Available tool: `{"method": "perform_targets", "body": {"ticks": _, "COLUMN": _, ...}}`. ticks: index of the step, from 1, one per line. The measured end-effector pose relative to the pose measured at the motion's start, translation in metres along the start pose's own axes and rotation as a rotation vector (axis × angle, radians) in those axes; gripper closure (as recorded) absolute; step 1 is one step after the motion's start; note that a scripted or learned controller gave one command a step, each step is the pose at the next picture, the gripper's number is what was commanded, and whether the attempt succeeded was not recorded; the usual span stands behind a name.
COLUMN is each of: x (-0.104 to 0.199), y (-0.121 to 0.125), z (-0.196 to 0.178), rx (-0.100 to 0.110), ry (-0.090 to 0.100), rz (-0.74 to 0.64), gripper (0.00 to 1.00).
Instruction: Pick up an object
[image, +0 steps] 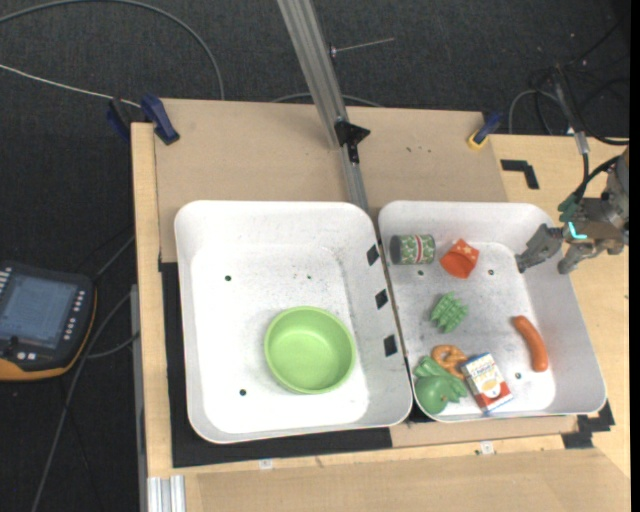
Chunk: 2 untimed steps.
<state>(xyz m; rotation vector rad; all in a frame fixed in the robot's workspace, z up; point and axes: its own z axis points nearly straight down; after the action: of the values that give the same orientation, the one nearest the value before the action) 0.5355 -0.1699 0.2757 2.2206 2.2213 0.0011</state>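
The end effector (553, 254) hangs with its fingers spread apart, gripping nothing, over the right bin (575, 350), near the orange cup (459, 259).

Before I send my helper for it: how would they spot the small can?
Look in the right bin, at its far edge beside the divider between the bins. The can lies on its side there, left of the orange cup; it alone is a dark-green-labelled cylinder.

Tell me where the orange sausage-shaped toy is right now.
In the camera view, the orange sausage toy lies in the right bin near its right wall, right of the green spiky toy and above-right of the small carton.
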Motion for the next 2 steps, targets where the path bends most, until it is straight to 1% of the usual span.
{"method": "perform_targets", "body": {"ticks": 1, "x": 0.000, "y": 0.000, "z": 0.000, "rx": 0.000, "ry": 0.000, "rz": 0.000, "gripper": 0.00}}
{"method": "perform_targets", "body": {"ticks": 2, "x": -0.004, "y": -0.003, "z": 0.043, "rx": 0.004, "ry": 0.001, "rz": 0.000, "gripper": 0.00}}
